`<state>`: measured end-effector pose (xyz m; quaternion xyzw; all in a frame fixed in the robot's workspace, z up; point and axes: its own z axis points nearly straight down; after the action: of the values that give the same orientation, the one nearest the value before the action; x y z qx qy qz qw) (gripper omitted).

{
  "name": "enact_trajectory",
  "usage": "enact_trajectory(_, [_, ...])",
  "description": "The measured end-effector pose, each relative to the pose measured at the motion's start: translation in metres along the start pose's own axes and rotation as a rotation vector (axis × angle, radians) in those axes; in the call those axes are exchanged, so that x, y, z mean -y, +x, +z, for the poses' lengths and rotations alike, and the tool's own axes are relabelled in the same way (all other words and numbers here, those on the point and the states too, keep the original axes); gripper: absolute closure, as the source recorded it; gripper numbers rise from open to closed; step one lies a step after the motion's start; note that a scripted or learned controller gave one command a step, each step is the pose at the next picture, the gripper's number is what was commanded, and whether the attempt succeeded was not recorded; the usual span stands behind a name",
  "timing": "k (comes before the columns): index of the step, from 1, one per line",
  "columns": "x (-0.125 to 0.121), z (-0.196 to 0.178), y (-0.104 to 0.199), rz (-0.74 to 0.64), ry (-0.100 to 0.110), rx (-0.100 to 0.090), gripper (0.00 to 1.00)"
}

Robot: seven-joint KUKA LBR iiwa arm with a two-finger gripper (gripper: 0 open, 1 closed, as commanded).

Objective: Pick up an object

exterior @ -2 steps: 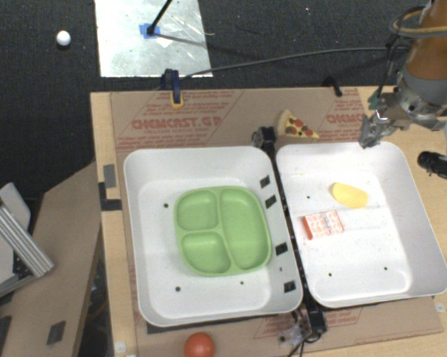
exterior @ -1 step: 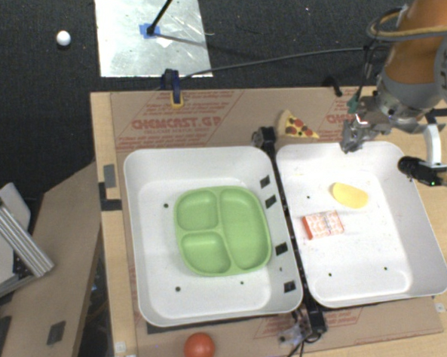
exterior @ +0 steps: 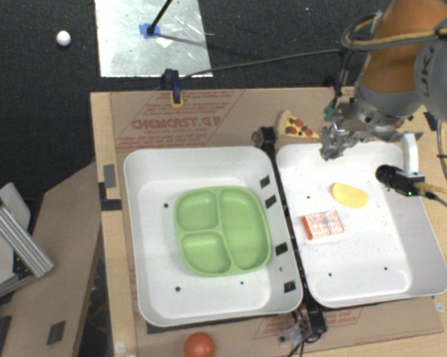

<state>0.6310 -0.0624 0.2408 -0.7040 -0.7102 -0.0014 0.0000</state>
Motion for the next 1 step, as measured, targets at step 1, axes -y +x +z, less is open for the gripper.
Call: enact_trajectory(1, [0.0127, -0.0003, 0.0625, -0.002, 0.002, -0.001, 1.0])
